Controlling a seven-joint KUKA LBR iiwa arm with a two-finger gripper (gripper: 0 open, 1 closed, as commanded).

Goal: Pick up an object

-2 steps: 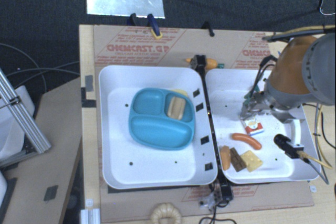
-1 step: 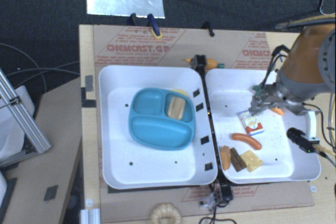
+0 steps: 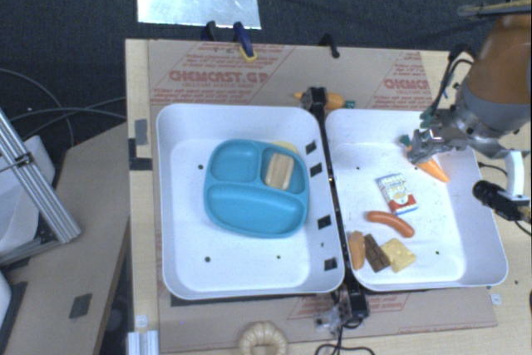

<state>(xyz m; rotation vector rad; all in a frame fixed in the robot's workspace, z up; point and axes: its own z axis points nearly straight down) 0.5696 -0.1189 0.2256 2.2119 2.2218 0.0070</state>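
My gripper [image 3: 422, 142] hangs over the back right part of the right bin [image 3: 486, 262]. An orange carrot [image 3: 434, 170] lies right beneath and beside it, its thick end at the gripper; I cannot tell whether they touch. Toward the front of that bin are a small red, white and blue packet [image 3: 396, 193], a red sausage [image 3: 391, 222], a tan bread roll [image 3: 356, 249], a brown bar [image 3: 376, 253] and a yellow cracker [image 3: 400, 255].
The left bin [image 3: 179, 262] holds a blue divided plate [image 3: 249, 199] with a tan bread piece [image 3: 278, 171] in its right compartment. A black clip strip [image 3: 326, 204] joins the bins. A yellow object [image 3: 332, 101] lies behind them.
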